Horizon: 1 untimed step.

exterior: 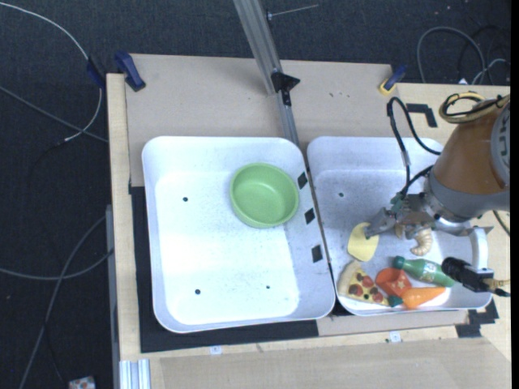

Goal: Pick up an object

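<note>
The gripper (388, 220) hangs low in the right bin (357, 164), its fingers' spread impossible to tell — just beside a yellow wedge (362, 242). Nearby lie a bottle (424, 271), carrot (423, 296) and pizza slice (361, 285). A green bowl (263, 194) sits in the left bin (195, 241).

L bin (162, 217) white | wood bench (203, 96) | blue clamps (130, 71) | cables (49, 39)

You look down at a slant from one fixed camera above the bench (203, 96), both bins (162, 217) mid-frame, arm (474, 164) entering right.
</note>
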Available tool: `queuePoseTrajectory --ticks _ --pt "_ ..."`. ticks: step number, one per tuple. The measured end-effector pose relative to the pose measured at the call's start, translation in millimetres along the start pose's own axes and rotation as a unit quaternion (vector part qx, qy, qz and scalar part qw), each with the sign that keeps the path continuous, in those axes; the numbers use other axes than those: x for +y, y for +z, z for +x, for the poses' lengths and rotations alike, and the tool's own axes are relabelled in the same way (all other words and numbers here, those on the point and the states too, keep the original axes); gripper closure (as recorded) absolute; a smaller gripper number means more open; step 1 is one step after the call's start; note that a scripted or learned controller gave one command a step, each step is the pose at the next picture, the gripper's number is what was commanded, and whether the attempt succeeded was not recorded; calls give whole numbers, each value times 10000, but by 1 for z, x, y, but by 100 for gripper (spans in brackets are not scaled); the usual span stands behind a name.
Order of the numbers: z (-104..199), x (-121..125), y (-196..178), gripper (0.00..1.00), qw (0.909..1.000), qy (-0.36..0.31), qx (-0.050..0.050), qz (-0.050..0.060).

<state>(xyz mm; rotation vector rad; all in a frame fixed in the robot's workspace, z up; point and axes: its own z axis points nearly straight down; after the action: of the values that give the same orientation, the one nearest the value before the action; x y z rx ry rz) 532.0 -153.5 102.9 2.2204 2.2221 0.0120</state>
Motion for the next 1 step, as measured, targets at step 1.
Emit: queuePoseTrajectory --ticks 1 --pt "1 -4 -4 100 10000 11 17 66"
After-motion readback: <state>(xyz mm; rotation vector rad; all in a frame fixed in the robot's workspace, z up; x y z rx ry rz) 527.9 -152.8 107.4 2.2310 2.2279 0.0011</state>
